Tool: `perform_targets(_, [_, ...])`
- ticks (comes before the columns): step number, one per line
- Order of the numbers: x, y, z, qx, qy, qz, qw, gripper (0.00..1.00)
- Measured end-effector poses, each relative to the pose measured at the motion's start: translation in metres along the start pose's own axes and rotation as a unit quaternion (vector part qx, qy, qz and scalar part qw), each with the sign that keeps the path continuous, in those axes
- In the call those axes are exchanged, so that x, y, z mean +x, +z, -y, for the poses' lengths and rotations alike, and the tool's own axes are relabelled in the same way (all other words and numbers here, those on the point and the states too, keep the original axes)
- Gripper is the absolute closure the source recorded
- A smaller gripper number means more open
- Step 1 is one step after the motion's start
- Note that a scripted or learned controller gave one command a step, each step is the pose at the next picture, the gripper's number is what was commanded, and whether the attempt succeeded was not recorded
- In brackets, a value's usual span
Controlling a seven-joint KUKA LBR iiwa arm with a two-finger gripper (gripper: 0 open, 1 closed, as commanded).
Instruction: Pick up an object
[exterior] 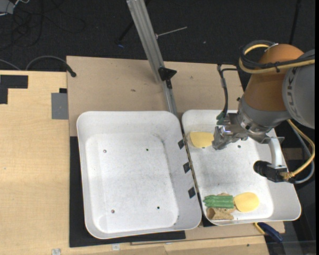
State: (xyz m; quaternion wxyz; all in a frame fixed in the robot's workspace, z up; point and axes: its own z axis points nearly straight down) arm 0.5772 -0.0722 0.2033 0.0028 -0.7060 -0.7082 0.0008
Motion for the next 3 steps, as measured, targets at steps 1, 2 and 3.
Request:
perform_targets(1, [0.047,0.005,0.007,0.000,0.000,0.000,1.0000,1.00])
perform_targets(2, [0.095,-0.009,0.007,-0.002,-0.001,0.000,1.0000,1.00])
perform_targets(3, [0.142,-0.022,0.013,-0.001,-0.001,0.000,1.0000,1.00])
